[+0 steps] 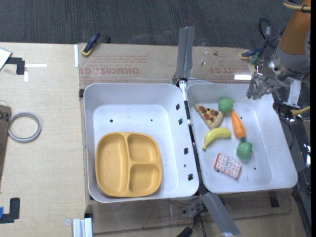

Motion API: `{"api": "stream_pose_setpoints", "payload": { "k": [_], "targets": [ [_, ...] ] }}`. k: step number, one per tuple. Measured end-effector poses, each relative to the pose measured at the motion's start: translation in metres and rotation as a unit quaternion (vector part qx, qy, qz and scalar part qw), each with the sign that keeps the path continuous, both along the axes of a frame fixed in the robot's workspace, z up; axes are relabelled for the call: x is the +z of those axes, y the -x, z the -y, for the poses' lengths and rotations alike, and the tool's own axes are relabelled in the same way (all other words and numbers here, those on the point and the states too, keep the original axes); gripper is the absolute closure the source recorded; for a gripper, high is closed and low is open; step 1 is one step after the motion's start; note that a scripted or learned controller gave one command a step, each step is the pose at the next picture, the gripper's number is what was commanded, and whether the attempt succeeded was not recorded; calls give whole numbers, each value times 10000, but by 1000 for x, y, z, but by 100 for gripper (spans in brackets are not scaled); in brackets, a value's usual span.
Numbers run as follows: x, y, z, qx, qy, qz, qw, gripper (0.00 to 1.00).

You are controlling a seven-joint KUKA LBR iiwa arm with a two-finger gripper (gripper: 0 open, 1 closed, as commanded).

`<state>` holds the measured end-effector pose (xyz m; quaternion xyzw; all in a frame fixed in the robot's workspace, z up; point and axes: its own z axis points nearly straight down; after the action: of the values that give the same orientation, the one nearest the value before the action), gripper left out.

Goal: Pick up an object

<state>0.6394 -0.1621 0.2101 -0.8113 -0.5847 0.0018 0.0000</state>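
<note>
The right bin (266, 179) holds a pizza slice (208, 115), a green ball (225, 104), an orange carrot (238, 124), a yellow banana (216, 137), a green broccoli-like piece (244, 149) and a pink patterned packet (227, 165). My gripper (257, 91) hangs over the bin's far right corner, up and to the right of the green ball, apart from all the objects. Nothing shows between its dark fingers.
The left bin (98, 102) holds a yellow divided plate (129, 163). A roll of tape (23, 127) lies on the bench at the left. A blue clamp (91, 44) sits behind the left bin. A grey divider post (184, 53) stands between the bins.
</note>
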Motion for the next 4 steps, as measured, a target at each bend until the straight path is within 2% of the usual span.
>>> {"api": "stream_pose_setpoints", "payload": {
  "k": [1, 2, 3, 4],
  "targets": [
    [-27, -9, -41, 135, -3, -13, 9999, 100],
    [-21, -19, -97, 984, -3, -6, 9951, 100],
    [1, -20, -147, 1878, -5, 2, 9822, 100],
    [7, -20, -207, 2242, -6, -1, 9745, 100]
  ]
}}
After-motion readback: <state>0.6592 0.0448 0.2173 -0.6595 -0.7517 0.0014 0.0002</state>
